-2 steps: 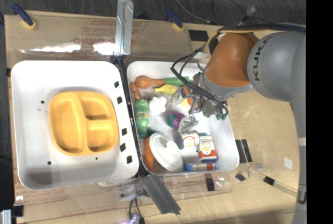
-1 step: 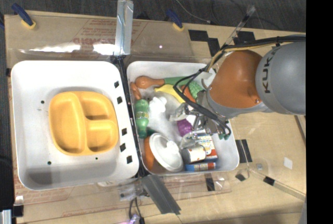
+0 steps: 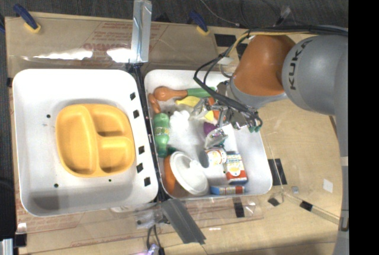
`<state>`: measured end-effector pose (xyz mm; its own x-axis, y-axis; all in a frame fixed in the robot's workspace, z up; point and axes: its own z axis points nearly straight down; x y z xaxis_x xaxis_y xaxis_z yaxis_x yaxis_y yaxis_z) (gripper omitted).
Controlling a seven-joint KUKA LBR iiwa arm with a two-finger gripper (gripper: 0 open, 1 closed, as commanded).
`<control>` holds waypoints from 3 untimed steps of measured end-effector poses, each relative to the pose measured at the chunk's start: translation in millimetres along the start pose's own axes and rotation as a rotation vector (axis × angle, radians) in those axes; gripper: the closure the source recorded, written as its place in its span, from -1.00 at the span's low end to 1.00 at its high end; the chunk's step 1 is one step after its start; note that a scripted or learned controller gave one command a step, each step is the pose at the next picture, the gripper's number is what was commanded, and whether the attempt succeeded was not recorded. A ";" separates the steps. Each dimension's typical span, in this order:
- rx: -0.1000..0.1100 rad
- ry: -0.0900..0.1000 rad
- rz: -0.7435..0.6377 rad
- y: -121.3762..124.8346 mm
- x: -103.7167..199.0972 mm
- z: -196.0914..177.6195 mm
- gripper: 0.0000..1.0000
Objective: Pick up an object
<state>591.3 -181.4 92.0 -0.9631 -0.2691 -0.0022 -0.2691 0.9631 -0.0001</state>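
The arm (image 3: 308, 70) reaches in from the right and hangs low over the right-hand bin (image 3: 260, 156), the one crowded with small things. The gripper (image 3: 220, 126) sits over the middle of the pile, and here the view is poor: dark metal, cables and bright toys all overlap, so I cannot tell how far apart the fingers stand or whether anything is between them.

What's on offer? Just under the gripper, toward the near end of the bin, a small carton (image 3: 235, 167) lies beside a little round cup (image 3: 215, 158). Further left, a white lid (image 3: 190, 173) rests on an orange bowl (image 3: 170, 177). To the left of the gripper there's a green bottle (image 3: 161, 129), its long axis running along the bin wall, near to far. Up at the far end lies an orange toy (image 3: 167, 94) with a green piece (image 3: 200, 93) beside it, both stretched crosswise.

The left bin (image 3: 23, 129) carries a yellow divided tray (image 3: 95, 138), well apart from the arm.

My read: the nearest candidates are the cup and carton just beside the gripper, probably the easiest pick, since they lie almost straight below it. The bottle would call for a shift left, with the grip set across its length.
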 end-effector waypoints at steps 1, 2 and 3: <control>0.002 -0.002 0.135 0.0 -2.0 -1.1 -1.00; 0.003 -0.007 0.131 0.2 -3.9 -12.5 1.00; 0.005 -0.006 0.385 -15.4 -36.8 -138.7 1.00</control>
<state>630.6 -186.4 230.8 -0.9937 0.1121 -0.0093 0.1122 0.9937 -0.0025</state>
